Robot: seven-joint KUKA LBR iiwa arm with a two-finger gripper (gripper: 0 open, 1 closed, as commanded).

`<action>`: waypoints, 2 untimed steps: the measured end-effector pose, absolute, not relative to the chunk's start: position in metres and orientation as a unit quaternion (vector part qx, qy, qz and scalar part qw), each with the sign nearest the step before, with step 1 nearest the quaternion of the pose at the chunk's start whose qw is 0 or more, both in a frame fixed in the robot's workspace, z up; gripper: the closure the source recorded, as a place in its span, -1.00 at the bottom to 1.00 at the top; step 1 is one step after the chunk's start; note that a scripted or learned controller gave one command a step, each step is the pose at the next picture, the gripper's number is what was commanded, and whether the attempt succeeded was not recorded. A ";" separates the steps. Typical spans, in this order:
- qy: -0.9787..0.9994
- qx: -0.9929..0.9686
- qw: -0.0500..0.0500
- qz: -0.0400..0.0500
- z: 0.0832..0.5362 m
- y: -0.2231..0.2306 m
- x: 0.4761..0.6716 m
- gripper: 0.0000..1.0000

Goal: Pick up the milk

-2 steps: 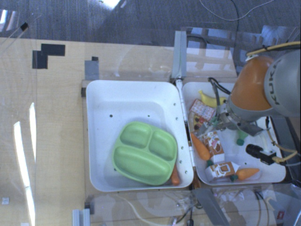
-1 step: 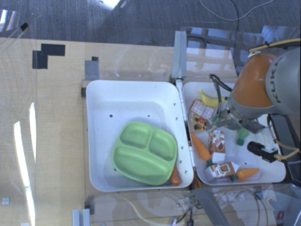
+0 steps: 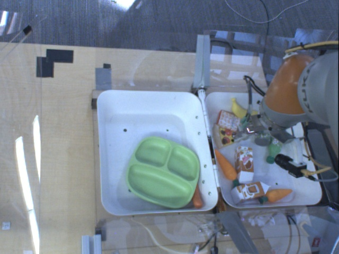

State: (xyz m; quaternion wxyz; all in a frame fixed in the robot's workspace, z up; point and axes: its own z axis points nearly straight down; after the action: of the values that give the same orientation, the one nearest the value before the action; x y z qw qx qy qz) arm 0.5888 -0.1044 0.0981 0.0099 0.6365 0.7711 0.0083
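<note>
Grey arm point(image 3: 318, 89) with orange band, bent low from the right, pincer point(image 3: 259, 134) downward.

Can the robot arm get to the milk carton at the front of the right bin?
Probably yes. The milk carton lies in the right bin, uncovered from above. A carrot touches one side, another carrot lies close by. The gripper hangs over the same bin.

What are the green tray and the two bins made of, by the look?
Green tray: looks like moulded plastic, matte with a soft sheen, rounded compartments. Left bin and right bin: probably glossy white plastic, thin rolled rims with light reflections; coated metal can't be ruled out.
</note>
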 end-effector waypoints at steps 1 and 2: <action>0.781 0.624 0.004 0.003 0.187 -0.074 0.585 1.00; 0.781 0.624 0.003 0.002 0.187 -0.074 0.584 -1.00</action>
State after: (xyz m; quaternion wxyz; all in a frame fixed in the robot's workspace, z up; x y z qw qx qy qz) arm 0.5845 -0.0737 0.1867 0.0034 0.6241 0.7813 0.0024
